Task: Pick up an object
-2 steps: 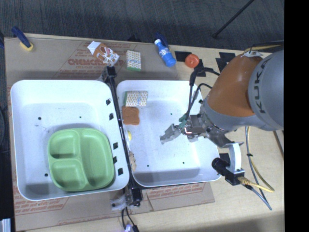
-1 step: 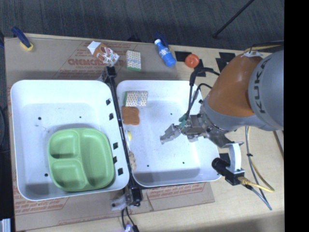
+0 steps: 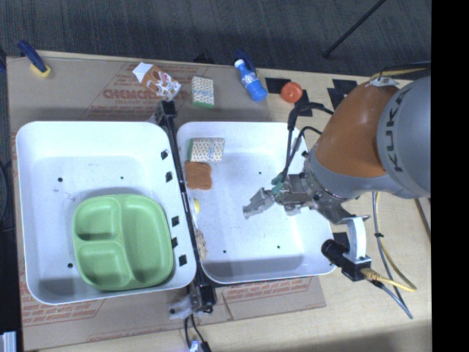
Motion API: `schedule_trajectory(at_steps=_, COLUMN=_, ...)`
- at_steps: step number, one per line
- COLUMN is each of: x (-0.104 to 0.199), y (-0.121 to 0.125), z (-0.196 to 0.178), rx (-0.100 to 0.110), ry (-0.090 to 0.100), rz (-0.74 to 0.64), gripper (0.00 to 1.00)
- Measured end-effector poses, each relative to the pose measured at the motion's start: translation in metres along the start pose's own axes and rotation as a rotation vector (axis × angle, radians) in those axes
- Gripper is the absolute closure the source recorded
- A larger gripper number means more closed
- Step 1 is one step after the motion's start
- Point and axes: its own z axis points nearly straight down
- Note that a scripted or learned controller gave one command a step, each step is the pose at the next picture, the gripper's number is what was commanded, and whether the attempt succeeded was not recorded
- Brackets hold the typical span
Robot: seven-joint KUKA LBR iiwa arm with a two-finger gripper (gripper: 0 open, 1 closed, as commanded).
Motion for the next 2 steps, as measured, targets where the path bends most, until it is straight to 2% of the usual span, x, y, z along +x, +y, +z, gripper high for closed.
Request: schedule_trajectory(at_steps=2, x=0.0000, y=0.0000, z=0.0000, rx=0.000, ry=0.000, rz=0.000, gripper=0.00)
